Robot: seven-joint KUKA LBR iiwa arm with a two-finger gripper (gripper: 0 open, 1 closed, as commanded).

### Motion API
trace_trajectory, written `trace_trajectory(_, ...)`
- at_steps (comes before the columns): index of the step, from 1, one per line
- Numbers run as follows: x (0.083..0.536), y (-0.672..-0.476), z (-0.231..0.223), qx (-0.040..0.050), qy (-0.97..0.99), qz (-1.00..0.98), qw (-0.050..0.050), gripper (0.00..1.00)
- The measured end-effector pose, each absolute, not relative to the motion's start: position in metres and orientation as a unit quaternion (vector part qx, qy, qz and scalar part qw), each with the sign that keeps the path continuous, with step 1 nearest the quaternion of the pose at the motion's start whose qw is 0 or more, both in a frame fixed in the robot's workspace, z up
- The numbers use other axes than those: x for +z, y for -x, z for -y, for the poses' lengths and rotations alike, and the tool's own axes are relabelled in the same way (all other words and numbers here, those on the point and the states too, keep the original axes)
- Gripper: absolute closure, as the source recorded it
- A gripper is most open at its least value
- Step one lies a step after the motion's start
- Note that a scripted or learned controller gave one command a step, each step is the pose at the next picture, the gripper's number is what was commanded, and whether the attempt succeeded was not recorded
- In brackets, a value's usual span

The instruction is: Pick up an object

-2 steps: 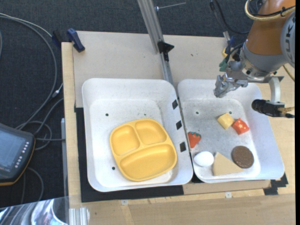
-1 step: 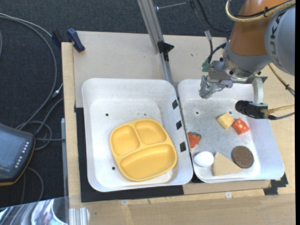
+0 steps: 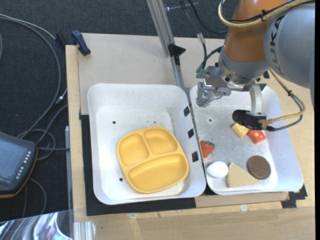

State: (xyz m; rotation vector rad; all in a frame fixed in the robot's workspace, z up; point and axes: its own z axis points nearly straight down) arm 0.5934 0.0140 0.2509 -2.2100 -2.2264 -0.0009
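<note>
Hovering above right bin [image 3: 280, 109], gripper [image 3: 204, 100] near its upper left corner, finger state impossible to tell; strawberry [image 3: 207, 148], egg [image 3: 217, 169], brown cookie [image 3: 259, 167] lying below.

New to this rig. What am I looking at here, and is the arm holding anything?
One fixed camera looks down at a slant on a bench with two white bins. The grey and orange arm reaches in from the right; its gripper hangs over the right bin, with nothing visibly held. The left bin holds a yellow divided plate. The right bin holds a strawberry, a white egg, a brown round cookie, a tan wedge and small yellow and red pieces.
</note>
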Motion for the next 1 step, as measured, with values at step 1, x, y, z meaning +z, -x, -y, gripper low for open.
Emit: trace_trajectory(1,0.2323,-0.5778,-0.0668,0.0010,0.705,0.709,0.003,1.00)
